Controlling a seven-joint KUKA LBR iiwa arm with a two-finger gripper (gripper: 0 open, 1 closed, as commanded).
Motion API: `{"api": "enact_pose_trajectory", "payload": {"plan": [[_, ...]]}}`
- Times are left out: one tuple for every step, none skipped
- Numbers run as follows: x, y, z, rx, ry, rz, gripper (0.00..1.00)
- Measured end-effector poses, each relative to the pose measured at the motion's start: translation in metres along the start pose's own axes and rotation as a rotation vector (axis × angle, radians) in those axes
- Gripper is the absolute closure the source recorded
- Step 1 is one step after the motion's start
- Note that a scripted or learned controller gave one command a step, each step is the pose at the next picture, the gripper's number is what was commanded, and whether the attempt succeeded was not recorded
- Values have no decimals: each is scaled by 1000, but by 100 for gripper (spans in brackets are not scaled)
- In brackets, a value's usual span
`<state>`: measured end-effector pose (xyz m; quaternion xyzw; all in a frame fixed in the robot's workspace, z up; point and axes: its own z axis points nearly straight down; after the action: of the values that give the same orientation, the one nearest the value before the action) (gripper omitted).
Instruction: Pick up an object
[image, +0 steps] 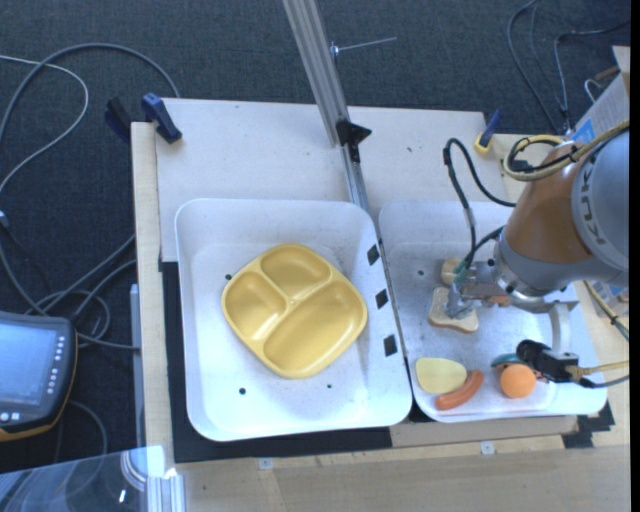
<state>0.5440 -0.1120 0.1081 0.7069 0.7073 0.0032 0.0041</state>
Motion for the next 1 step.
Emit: {"api": "enact_pose_trajectory", "payload": {"plan": [[1, 4, -64, 2, 0, -2, 100]]}}
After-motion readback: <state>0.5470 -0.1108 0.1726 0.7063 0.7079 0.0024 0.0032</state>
